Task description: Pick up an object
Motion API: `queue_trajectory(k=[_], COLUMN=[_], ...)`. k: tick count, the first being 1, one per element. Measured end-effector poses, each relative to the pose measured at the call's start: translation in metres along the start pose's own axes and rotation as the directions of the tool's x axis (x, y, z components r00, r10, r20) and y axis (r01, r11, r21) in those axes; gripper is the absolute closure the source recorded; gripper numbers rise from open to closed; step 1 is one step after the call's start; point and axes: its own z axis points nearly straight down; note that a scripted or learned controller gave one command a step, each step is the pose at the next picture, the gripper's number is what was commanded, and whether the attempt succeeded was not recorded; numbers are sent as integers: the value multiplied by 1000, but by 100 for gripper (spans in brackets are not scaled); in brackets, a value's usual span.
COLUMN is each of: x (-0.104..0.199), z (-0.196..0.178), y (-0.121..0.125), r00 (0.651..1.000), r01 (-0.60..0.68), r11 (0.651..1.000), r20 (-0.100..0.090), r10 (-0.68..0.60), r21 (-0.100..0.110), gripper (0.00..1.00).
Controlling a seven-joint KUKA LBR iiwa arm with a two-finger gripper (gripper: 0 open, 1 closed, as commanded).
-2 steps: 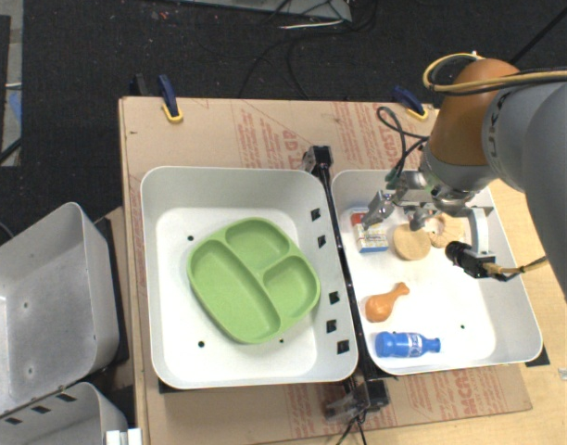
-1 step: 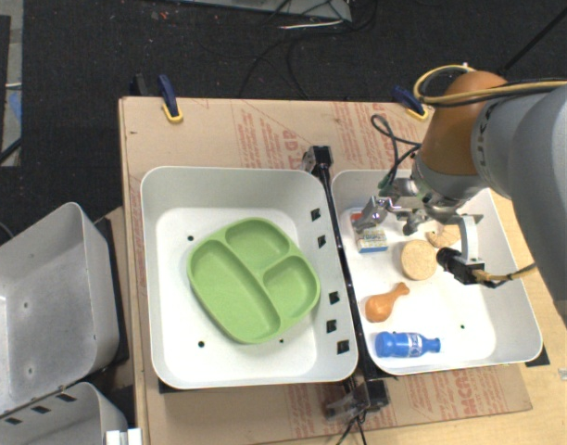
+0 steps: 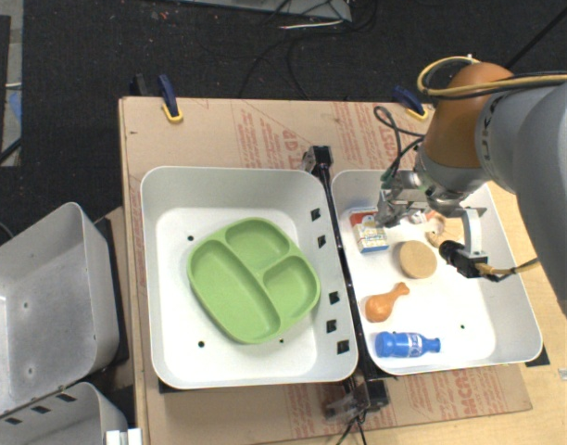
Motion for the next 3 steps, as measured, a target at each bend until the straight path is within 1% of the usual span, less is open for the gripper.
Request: queue_trajectory(k=[1, 2, 3], x=[1, 7, 6], z=[-44, -92, -137], y=[6, 16, 12], r00=[1000, 1000, 1000], r01=[2, 4, 3], r11=[1000, 1000, 1000], r20=[-1, -1, -1], r10=[-2, -4, -3], r21=[15, 13, 14], gripper=[100, 100, 100])
